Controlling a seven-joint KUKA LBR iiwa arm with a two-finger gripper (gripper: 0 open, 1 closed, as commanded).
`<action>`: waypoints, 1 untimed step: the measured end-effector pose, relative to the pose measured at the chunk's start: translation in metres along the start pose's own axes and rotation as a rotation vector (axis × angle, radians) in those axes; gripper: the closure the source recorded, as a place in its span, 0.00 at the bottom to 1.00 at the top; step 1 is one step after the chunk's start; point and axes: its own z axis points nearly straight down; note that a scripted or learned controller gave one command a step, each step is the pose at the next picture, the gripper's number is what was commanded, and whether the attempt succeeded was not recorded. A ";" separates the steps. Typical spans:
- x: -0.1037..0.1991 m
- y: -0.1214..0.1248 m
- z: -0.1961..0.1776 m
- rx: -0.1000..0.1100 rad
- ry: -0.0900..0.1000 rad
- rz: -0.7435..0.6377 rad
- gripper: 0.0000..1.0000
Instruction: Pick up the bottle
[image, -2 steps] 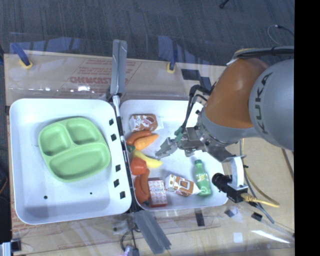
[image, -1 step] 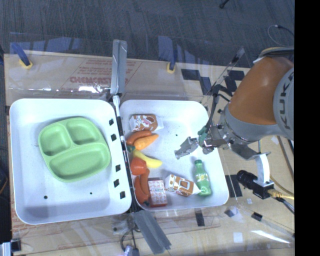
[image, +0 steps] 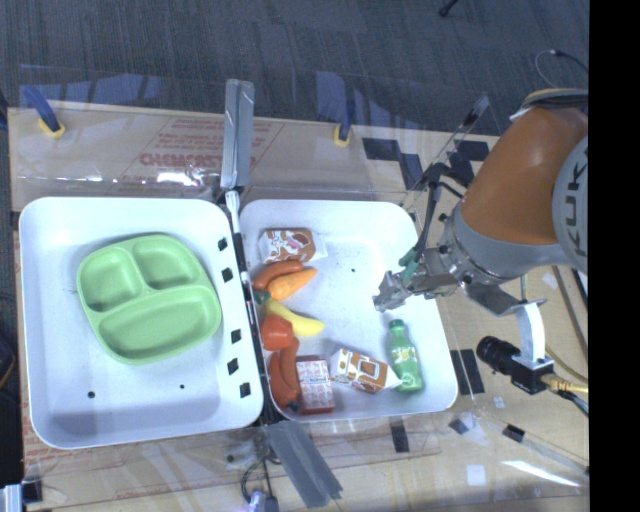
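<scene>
Nearest the camera, along the front wall of the right bin (image: 430, 395), a small juice carton (image: 360, 370) and a red-and-white packet (image: 314, 384) lie flat. The green bottle (image: 403, 355) lies on its side just beside them in the front right corner, cap pointing away from the camera. It lies close to the wall, so a grasp there likely leaves little room on that side.

Just beyond the bottle's cap the hand (image: 390, 297) hangs low over the white floor, slightly apart from the bottle and gripping nothing. Its fingers are too dark and blurred to tell whether they are spread or closed. The grey arm (image: 515, 195) with its orange band reaches in from the right, over the bin's edge.

Farther in, toy food crowds the bin's left side: a red pepper (image: 279, 333), a banana (image: 297, 320), a carrot (image: 292, 284), a sausage (image: 276, 272) and a snack bag (image: 287, 243).

In the left bin (image: 50, 400), a green divided plate (image: 150, 297) sits alone, well apart from the work. Both bins rest on the table (image: 480, 455).
</scene>
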 end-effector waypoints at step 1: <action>-0.073 -0.009 -0.031 -0.002 0.000 0.259 1.00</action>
